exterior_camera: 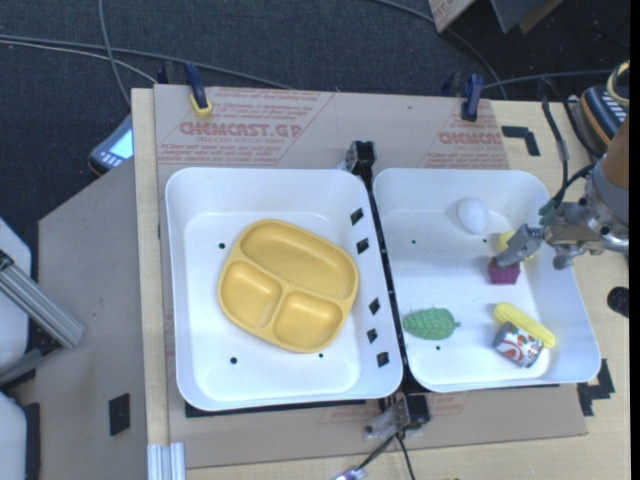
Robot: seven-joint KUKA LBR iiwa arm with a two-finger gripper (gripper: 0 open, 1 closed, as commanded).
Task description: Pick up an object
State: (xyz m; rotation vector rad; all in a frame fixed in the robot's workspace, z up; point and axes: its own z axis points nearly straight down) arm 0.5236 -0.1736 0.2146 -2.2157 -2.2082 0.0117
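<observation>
White right bin (560, 368): end effector (540, 243) over far-right area, fingers spread, gripping nothing. Magenta block (503, 272) just beside its left fingertip. White ball (471, 213), green object (431, 323), yellow-capped can (521, 338) also inside. Left bin (190, 368) carries yellow divided tray (288, 284).

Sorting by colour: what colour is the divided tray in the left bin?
Yellow, seen in the camera view.

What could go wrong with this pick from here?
1. The gripper hangs just above the small purple block; a slightly off descent could nudge it aside rather than grasp it.
2. The yellow piece sits right beside the block, so the fingers might catch it too.
</observation>
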